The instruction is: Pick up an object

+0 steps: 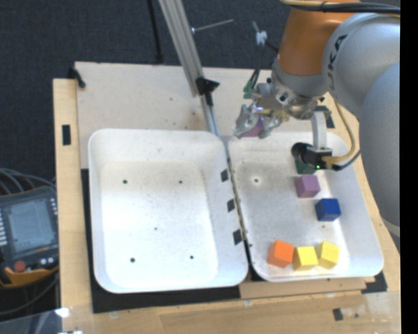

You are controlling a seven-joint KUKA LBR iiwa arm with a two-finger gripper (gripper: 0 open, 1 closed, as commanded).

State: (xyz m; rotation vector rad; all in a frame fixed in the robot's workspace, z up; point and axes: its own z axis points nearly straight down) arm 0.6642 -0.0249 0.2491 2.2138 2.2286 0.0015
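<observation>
My gripper (254, 125) hangs over the back left corner of the right bin (265, 186), close to the wall shared with the left bin. A small pinkish patch shows at its tip, too blurred to identify. Several cubes lie in the right bin. A purple cube (307, 185) and a blue cube (327, 209) sit toward its right side. An orange cube (281, 253) and two yellow cubes (306, 257) (329, 254) line up along the front edge. All of these cubes lie well apart from the gripper.
The left bin (97, 186) stands beside the right one. A slanted metal rail (184, 44) comes down to the bins' back junction. A black and green part (306, 160) hangs from a cable behind the purple cube. A handheld controller (24, 232) lies off the bench, left.
</observation>
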